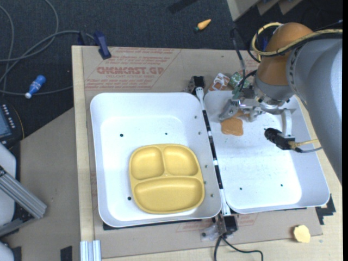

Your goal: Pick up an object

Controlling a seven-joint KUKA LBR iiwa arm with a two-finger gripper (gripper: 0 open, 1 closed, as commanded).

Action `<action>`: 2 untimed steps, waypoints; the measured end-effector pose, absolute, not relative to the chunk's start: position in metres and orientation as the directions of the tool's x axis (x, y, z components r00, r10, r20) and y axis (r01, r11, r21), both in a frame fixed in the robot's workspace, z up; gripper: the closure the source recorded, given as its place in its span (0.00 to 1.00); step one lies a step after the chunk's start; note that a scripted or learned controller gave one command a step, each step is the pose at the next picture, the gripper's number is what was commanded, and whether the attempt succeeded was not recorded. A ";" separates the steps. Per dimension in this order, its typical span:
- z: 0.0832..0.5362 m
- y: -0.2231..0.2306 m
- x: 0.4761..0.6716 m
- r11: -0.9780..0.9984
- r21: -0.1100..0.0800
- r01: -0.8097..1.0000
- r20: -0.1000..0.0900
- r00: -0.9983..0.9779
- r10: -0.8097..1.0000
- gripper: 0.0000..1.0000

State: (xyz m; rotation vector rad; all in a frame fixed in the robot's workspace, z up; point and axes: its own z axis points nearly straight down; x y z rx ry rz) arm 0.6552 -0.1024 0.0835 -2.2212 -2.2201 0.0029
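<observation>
Hovering low over the far end of the right bin, the gripper sits just above a small orange-brown object lying on the bin floor near the divider. Whether the jaws are open or closed, I cannot tell from this angle. Over in the left bin rests a yellow divided plate, upright. A small yellow piece lies on the tabletop beyond the right bin's near corner.
</observation>
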 end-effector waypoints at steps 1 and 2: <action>0.094 -0.103 0.653 0.000 -0.011 1.000 0.000 0.000 1.000 1.00; 0.096 -0.102 0.656 0.000 -0.001 1.000 -0.001 0.000 1.000 0.00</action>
